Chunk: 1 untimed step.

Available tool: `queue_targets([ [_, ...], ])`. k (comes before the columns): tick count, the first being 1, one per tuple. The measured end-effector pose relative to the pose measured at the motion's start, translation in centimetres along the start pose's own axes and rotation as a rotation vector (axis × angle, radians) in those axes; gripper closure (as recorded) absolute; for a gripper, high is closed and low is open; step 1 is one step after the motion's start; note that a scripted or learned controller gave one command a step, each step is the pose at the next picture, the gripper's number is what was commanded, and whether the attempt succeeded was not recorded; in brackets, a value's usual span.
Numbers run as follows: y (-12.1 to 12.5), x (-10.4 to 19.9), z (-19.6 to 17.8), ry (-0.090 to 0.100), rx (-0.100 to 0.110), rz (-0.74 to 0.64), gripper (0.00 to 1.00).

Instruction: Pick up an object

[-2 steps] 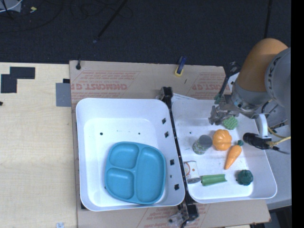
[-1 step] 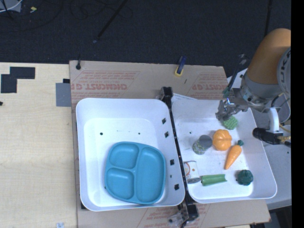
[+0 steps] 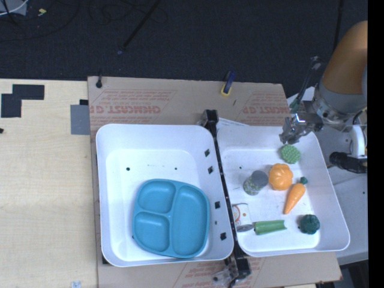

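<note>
the tool (image 3: 290, 135) hovers just above a green bumpy ball (image 3: 291, 155) in the right bin (image 3: 336, 221), whether its jaws are apart, i cannot tell; an orange pumpkin (image 3: 280, 176), carrot (image 3: 293, 197) and grey stone (image 3: 257, 182) crowd nearby.

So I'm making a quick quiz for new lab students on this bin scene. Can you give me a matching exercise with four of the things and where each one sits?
Things:
1. blue divided plate
2. light green round piece
3. dark green piece
4. gripper

Places:
A. near right corner of the right bin
B. lying in the left bin
C. over the far edge of the right bin
D. far part of the right bin, just under the gripper

Pairs: 1-B, 2-D, 3-A, 4-C
</note>
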<state>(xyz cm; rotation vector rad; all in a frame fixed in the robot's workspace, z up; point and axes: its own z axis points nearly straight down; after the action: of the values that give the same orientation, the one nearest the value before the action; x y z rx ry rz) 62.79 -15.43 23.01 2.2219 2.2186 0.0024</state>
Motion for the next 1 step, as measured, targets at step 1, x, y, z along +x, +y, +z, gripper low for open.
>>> queue_targets([
  [1, -2.53, 5.34, 0.34, 0.003, 0.007, -0.004, 1.00],
])
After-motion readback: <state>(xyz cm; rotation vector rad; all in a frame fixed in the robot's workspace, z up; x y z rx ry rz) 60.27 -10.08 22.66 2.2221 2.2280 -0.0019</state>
